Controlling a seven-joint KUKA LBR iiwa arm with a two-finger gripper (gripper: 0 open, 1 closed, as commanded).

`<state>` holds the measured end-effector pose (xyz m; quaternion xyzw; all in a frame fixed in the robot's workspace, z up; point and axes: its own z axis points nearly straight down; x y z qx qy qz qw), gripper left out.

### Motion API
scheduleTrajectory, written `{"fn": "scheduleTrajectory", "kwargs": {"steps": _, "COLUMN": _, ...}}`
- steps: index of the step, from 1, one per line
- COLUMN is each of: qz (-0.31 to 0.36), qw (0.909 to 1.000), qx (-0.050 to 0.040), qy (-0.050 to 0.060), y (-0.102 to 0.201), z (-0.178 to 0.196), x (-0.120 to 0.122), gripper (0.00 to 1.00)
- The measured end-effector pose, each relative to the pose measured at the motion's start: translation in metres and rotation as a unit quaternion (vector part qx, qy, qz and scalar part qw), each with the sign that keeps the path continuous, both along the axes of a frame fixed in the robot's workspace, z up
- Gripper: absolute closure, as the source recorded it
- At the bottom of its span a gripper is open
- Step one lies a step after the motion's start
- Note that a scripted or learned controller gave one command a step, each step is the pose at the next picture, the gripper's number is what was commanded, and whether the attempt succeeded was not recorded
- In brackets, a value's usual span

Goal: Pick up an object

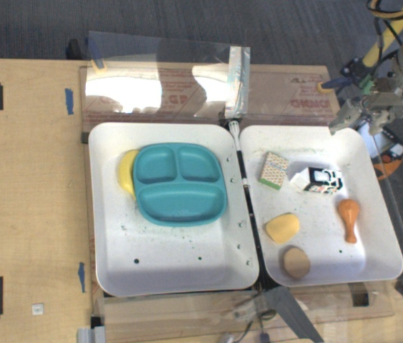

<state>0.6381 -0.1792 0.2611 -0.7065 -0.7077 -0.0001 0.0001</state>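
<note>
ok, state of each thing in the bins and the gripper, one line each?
Teal divided plate: upright in the left bin, partly covering a yellow item.
Patterned small box: tilted, right bin.
Black-and-white packet: lying flat.
Orange utensil: lying down.
Yellow piece: resting flat.
Tan round object: resting near the front wall.
Gripper: above the right bin's far corner, holding nothing visible.

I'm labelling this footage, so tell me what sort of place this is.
Most likely a robotics lab bench for pick-up trials. Two shallow white bins sit side by side, holding a teal divided plate and small toy-like items, and a cabled robot arm reaches in from the right.
</note>
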Motion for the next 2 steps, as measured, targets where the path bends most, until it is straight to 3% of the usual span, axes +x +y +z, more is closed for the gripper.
{"fn": "scheduleTrajectory", "kwargs": {"steps": 1, "qz": 0.000, "qw": 1.0000, "qx": 0.0000, "qy": 0.000, "y": 0.000, "z": 0.000, "x": 0.000, "gripper": 0.00}}
{"fn": "scheduleTrajectory", "kwargs": {"steps": 2, "qz": -0.065, "qw": 0.9979, "qx": 0.0002, "qy": 0.004, "y": -0.013, "z": -0.114, "x": -0.056, "gripper": 0.00}}
